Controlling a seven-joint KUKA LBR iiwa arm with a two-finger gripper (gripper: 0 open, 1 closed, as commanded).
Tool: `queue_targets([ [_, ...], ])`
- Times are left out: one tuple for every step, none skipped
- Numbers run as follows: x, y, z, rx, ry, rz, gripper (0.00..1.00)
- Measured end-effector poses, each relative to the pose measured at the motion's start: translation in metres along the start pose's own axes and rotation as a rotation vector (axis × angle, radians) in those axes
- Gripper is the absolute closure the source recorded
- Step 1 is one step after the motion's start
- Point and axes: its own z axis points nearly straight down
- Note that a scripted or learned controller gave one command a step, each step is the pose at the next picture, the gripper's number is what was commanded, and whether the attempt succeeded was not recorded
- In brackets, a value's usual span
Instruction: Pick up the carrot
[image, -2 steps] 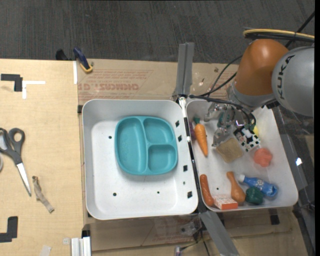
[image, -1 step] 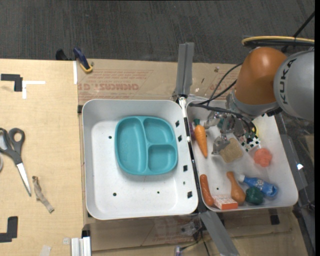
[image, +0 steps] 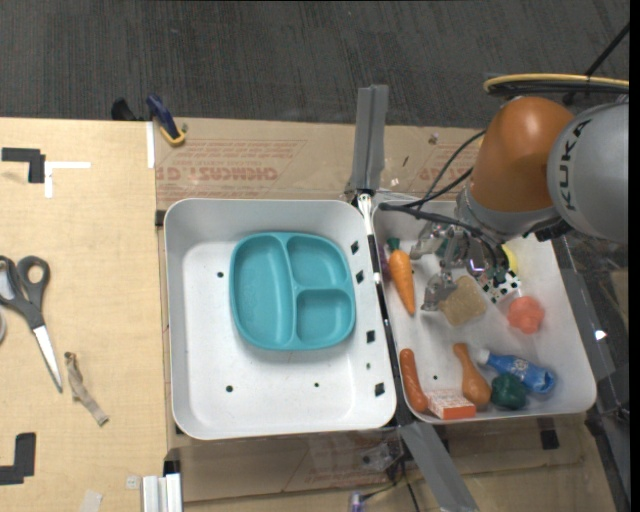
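Near edge of right bin: a red and white box (image: 452, 405) lies against the near wall, a sausage-like red piece (image: 410, 375) just left of it.
Near right corner: a blue bottle (image: 520, 371), a dark green lump (image: 508, 392), and an orange-tan drumstick shape (image: 470, 374) sit close together.
Left bin (image: 200, 400): a teal divided plate (image: 293, 290) rests in its middle.
Counter (image: 80, 300): scissors (image: 30, 305) lie far left.
Carrot (image: 402, 281): in the right bin (image: 570, 340), near its left wall; long axis runs near to far, thin tip toward the near side, green top at the far end.
Claw (image: 440, 285): just right of the carrot, over a tan block (image: 464, 302); I cannot tell how its tips stand.
Pink ball (image: 525, 314): right of the block.
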Motion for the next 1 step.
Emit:
queue_targets([
  [-0.0017,0.0002,-0.0108,0.001,-0.006,-0.001,1.00],
])
